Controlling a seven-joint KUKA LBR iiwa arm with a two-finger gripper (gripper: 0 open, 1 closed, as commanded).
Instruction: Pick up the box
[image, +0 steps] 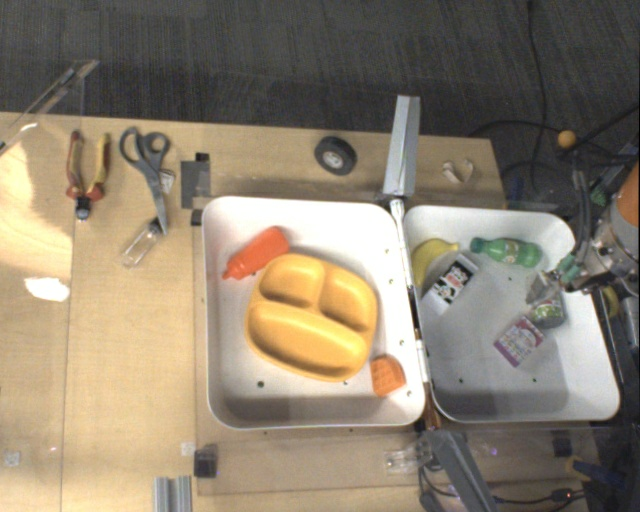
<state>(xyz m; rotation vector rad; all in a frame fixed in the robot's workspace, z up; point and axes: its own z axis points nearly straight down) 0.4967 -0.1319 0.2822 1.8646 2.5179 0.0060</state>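
A wooden bench (120, 330) carries two shallow white bins side by side, seen from above at a slant. The left bin (225, 400) serves as the landmark here. Inside it, a large yellow divided tray (312, 315) lies upside down across the middle, tilted on a diagonal. Against the tray's upper-left edge rests an orange bottle-shaped toy (254, 252), and just off its lower-right corner sits a small orange block (388, 375), near the wall the left bin shares with its neighbour.

To the right of the left bin, touching it along a metal divider (403, 145), is the right bin (520, 400). Just across the shared wall lies a yellow object (432, 255) with the box (451, 279), white with black print, tilted and partly over it. Further right a green bottle (506, 250) lies on its side near the back wall, and a small purple-and-white packet (518, 340) lies flat toward the middle of that bin's floor.

The grey arm reaches in at the far right edge, its gripper (548, 297) low over a small crumpled greenish item (549, 312), well apart from the box. How far the gripper is open cannot be told.

Left of the left bin, on bare bench, lie scissors (150, 170) and red-handled pliers (85, 170); a roll of black tape (335, 155) sits behind it.
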